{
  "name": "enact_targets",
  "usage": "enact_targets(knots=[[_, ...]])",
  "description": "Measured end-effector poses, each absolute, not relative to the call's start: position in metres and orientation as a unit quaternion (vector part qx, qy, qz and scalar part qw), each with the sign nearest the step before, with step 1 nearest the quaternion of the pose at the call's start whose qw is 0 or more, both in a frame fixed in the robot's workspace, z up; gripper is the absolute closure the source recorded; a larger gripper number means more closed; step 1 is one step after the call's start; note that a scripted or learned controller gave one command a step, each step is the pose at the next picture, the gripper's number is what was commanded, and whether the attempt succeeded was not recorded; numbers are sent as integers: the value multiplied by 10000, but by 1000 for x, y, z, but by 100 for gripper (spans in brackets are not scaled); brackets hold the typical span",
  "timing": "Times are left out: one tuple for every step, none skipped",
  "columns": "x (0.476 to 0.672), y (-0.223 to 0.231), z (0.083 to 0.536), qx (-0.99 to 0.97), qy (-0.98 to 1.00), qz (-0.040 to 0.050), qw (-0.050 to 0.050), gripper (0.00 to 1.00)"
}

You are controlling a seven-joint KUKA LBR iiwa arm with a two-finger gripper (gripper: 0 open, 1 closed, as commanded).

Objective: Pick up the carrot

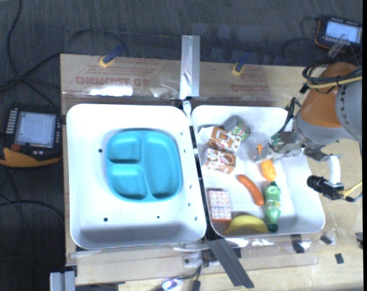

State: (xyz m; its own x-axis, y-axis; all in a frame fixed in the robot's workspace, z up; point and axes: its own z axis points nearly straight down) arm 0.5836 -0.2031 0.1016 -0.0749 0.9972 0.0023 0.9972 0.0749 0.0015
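The carrot [267,170] is a short orange piece lying in the right bin [304,214], near its middle right. My gripper [277,147] hangs just above and slightly behind the carrot, at the end of the grey arm with the orange band [320,111] that reaches in from the right. I cannot tell whether the gripper touches the carrot, and I see nothing lifted in it.
Close to the carrot in the right bin lie a red-orange sausage-like piece [251,188], a green bottle [272,206], a banana [246,224], small snack boxes [221,150] and a can [238,128]. The left bin [86,223] holds a blue divided tray [142,163].
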Motion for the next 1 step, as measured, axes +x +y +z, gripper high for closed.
enact_targets(knots=[[619,-87,189,-8288,-5595,21,6,100]])
